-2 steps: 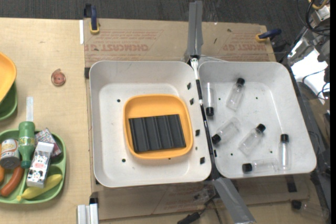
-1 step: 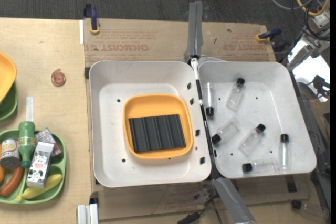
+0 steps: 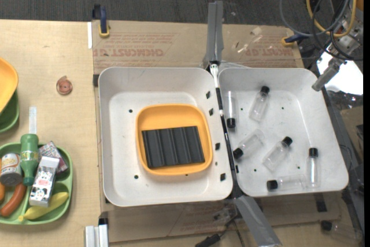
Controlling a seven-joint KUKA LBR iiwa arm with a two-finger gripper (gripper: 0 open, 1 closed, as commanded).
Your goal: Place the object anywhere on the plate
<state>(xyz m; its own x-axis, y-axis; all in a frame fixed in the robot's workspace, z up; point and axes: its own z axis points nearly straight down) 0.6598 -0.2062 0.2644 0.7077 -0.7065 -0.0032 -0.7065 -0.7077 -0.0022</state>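
An orange plate (image 3: 172, 113) lies in the middle of the left white bin (image 3: 115, 89). A dark grey ribbed block (image 3: 173, 146) rests flat on the plate, covering most of its floor. The right white bin (image 3: 324, 124) holds several clear vials with black caps, among them one at the back (image 3: 259, 102), one in the middle (image 3: 277, 153) and one at the front (image 3: 286, 184). My gripper (image 3: 325, 76) shows as a grey piece at the right bin's far right corner, above its rim and apart from every vial. Nothing is seen in it.
A green tray of toy food (image 3: 34, 182) and an orange bowl (image 3: 6, 87) sit on the wooden bench at the left, with a small pink disc (image 3: 65, 86) near them. Cables and arm parts (image 3: 324, 3) crowd the top right. A grey divider post (image 3: 214, 32) stands between the bins.
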